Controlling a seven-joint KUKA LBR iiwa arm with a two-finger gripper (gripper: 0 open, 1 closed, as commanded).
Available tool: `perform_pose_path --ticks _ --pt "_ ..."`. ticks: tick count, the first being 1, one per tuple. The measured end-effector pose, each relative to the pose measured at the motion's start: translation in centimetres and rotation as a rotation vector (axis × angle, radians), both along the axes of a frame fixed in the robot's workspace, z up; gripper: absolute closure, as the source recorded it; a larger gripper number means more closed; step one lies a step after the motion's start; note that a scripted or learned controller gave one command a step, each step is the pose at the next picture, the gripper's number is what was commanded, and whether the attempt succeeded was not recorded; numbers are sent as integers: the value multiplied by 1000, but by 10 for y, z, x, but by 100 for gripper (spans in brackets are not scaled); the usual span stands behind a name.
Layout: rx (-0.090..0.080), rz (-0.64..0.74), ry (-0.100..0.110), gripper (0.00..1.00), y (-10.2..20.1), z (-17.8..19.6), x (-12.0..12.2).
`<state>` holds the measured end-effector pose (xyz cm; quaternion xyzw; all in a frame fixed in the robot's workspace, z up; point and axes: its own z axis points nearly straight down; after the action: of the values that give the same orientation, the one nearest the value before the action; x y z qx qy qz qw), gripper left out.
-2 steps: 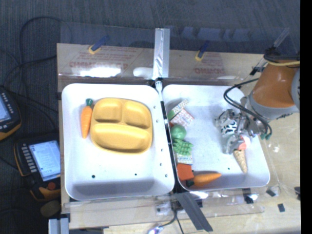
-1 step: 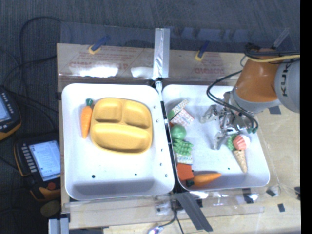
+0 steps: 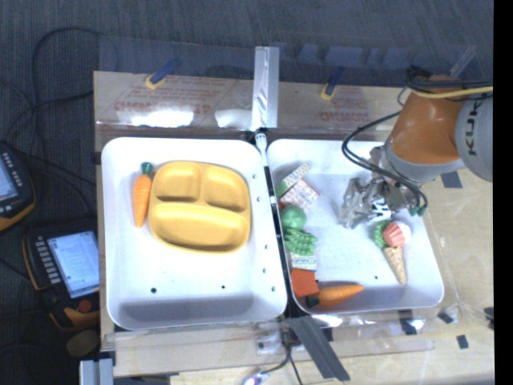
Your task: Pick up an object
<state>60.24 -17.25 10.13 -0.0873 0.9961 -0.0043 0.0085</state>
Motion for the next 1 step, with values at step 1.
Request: perform_pose_path --ticks 1 --pt "0 347 2 100 -49 -9 -49"
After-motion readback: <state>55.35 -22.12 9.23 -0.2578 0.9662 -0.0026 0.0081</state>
